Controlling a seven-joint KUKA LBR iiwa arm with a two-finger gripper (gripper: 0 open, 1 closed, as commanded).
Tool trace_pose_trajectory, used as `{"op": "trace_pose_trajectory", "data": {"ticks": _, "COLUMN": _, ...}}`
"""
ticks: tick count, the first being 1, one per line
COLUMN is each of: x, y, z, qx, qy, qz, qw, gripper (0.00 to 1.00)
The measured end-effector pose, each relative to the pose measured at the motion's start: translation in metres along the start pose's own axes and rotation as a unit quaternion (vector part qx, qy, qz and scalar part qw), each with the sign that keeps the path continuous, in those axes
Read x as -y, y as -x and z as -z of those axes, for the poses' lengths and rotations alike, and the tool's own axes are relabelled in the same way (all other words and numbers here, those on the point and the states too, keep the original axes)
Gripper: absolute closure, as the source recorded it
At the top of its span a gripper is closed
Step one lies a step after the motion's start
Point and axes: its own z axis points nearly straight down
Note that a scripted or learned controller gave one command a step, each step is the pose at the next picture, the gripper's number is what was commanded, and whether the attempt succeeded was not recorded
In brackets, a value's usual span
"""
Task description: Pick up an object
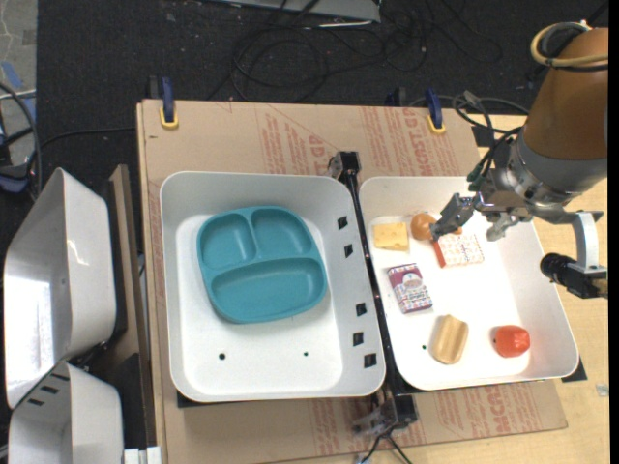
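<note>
The tool [480, 217] hangs spread and holding nothing above the right bin [551, 303], over a red-and-white card [460, 250] beside a small orange ball [423, 225]

- The two bins [184, 259] are plain white.
- The sectioned plate [261, 264] is solid teal.
- The cheese wedge [391, 235], left of the jaws, is pale yellow.
- The round piece [423, 225] just left of the jaws is orange-brown.
- The card [460, 249] below the jaws is white with red print.
- The packet [410, 288] is purple and pink, patterned.
- The bread roll [449, 339] is tan.
- The tomato [511, 340] is red.
- The arm [571, 95] shows orange over grey.
</note>
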Motion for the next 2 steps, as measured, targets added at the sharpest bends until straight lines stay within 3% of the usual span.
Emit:
{"op": "trace_pose_trajectory", "data": {"ticks": 1, "x": -0.002, "y": 0.0, "z": 0.006, "qx": 0.001, "qy": 0.006, "qz": 0.001, "qw": 1.0, "gripper": 0.0}}
{"op": "trace_pose_trajectory", "data": {"ticks": 2, "x": -0.002, "y": -0.008, "z": -0.055, "qx": 0.0, "qy": 0.003, "qz": 0.001, "qw": 1.0, "gripper": 0.0}}
